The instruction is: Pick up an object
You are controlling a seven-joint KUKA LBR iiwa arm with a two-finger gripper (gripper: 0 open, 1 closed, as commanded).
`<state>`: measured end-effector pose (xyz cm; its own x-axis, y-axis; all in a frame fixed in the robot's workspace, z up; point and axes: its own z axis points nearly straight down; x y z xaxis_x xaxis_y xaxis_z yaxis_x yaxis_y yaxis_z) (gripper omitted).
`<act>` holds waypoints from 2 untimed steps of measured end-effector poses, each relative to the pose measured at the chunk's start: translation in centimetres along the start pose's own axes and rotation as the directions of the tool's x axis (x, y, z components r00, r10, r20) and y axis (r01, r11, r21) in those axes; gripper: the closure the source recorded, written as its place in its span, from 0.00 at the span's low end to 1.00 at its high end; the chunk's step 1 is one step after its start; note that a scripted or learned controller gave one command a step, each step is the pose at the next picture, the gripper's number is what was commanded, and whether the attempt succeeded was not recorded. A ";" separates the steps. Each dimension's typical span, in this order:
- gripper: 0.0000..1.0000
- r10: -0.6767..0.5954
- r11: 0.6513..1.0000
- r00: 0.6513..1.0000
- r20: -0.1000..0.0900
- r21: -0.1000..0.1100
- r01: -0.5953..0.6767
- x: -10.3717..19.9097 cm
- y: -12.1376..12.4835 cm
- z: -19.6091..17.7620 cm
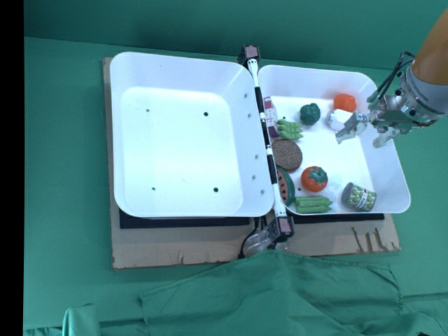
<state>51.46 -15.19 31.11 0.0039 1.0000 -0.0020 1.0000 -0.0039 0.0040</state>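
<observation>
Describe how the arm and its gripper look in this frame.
The arm enters from the right with an orange band above a grey wrist section. Thin dark cables loop down its side to the gripper, a compact metallic silver-grey unit with dark fittings and pale jaws.

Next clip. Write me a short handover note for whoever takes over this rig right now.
Gripper: open, holding nothing, over the upper right part of the right bin, near the white object and orange object.
Things: all in the right bin, among them the tomato, can, broccoli and brown patty.
Done: nothing picked.
Left: lower, close on one object, lift.
</observation>
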 end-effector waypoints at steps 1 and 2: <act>0.00 0.003 1.000 1.000 -0.003 0.009 -0.003 0.0 -5.0 5.8; 0.00 0.000 1.000 1.000 0.001 -0.004 0.000 1.7 -2.8 9.4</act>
<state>48.66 -13.50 21.72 0.0037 1.0000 -0.0032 1.0000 -0.0037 0.0079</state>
